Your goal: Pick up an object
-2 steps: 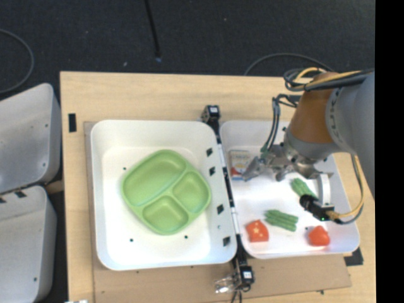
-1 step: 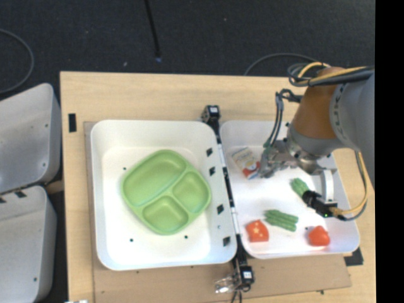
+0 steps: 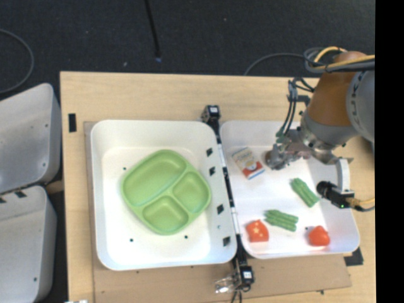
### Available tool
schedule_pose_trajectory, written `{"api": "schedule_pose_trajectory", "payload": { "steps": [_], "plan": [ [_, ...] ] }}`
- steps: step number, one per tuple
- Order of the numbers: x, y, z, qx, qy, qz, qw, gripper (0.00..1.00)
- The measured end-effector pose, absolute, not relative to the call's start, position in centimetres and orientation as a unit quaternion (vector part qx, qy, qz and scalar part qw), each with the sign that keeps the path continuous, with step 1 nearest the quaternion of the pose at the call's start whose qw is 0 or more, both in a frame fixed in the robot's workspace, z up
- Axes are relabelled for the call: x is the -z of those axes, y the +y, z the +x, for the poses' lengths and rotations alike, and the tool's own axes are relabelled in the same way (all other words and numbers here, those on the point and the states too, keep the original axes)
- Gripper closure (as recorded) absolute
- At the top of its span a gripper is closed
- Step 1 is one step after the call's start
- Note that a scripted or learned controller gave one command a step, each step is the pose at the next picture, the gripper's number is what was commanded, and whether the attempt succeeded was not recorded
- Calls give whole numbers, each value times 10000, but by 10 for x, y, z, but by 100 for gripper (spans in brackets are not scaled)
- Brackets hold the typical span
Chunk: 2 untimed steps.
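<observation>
The right bin (image 3: 252, 129) holds a small red, white and blue carton (image 3: 247, 162) at its upper left, two green pea pods (image 3: 304, 192) (image 3: 281, 219), and two red tomato-like pieces (image 3: 257, 231) (image 3: 319, 235) near the front edge. My gripper (image 3: 278, 159) hangs over the upper middle of this bin, just right of the carton. Nothing shows between its fingers, and their gap is too small to judge.
The left bin (image 3: 107, 232) holds a green divided plate (image 3: 166, 191). A ridge with black clips (image 3: 222, 188) separates the two bins. The wooden bench edge (image 3: 158, 81) runs behind them, and pale chairs (image 3: 25, 137) stand at far left.
</observation>
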State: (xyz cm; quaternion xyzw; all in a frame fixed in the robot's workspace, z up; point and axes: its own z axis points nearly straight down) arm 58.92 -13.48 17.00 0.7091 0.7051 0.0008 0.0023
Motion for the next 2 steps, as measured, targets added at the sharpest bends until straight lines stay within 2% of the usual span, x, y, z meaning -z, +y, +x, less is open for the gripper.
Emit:
{"api": "schedule_pose_trajectory", "payload": {
  "steps": [1, 2],
  "plan": [
    [-223, -146, 594, -12, 7051, 7091, 30, 100],
    [-232, -147, 595, -4, 7058, 7084, 13, 100]
  ]
}}
